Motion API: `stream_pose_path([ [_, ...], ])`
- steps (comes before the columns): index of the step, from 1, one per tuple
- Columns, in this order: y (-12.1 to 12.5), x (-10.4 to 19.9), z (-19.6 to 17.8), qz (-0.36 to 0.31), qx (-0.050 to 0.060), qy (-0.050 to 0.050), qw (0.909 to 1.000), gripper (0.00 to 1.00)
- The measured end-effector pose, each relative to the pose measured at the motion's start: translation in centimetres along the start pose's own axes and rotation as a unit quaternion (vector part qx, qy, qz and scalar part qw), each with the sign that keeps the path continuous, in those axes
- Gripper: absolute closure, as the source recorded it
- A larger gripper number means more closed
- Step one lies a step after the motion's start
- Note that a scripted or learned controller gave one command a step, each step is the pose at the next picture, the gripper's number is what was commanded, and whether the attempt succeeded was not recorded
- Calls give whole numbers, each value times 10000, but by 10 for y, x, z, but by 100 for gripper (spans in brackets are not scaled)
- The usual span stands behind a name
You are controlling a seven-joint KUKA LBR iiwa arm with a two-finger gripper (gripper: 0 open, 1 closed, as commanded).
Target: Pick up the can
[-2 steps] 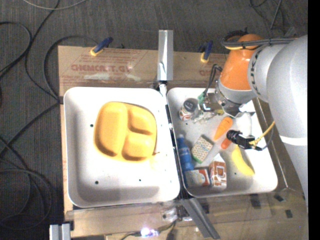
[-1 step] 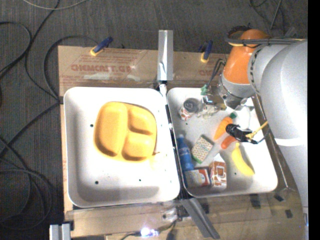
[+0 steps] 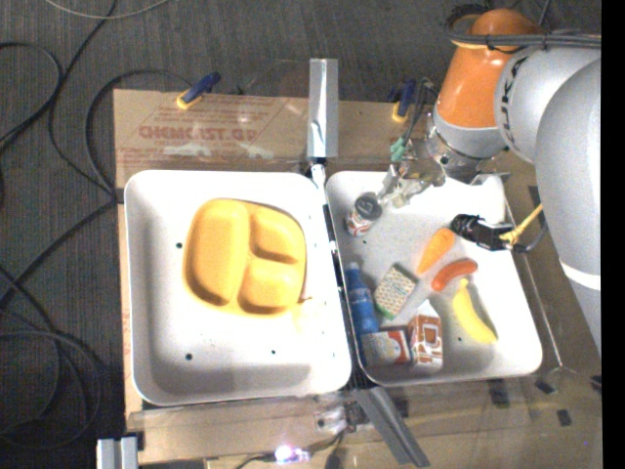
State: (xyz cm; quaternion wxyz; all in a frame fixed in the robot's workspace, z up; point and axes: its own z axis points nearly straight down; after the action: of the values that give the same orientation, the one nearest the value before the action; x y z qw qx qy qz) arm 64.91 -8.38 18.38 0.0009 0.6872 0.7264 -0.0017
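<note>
The can [image 3: 362, 213] is small, with a silver top and a red side. It lies in the right bin [image 3: 508, 355] near its far left corner. My gripper [image 3: 401, 186] hangs just to the right of the can and slightly beyond it, below the orange band of the arm. Nothing shows in its grasp, and the can rests on the bin floor apart from it.
The right bin also holds a carrot [image 3: 436, 249], a red-orange piece [image 3: 454, 274], a banana [image 3: 475, 317], a blue bottle [image 3: 360, 302], a checkered packet [image 3: 395, 290] and two red cartons [image 3: 410, 343]. A yellow compartment tray [image 3: 249, 255] lies in the left bin [image 3: 156, 360].
</note>
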Motion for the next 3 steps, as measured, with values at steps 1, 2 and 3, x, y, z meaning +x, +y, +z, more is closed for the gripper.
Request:
stream_pose_path([
  [1, 0, 0, 0, 0, 3, -1, 10000, 0],
  [2, 21, -13, 96, 840, -26, 21, 9965, 0],
  [3, -46, -31, 95, 1261, -31, 7, 9920, 0],
])
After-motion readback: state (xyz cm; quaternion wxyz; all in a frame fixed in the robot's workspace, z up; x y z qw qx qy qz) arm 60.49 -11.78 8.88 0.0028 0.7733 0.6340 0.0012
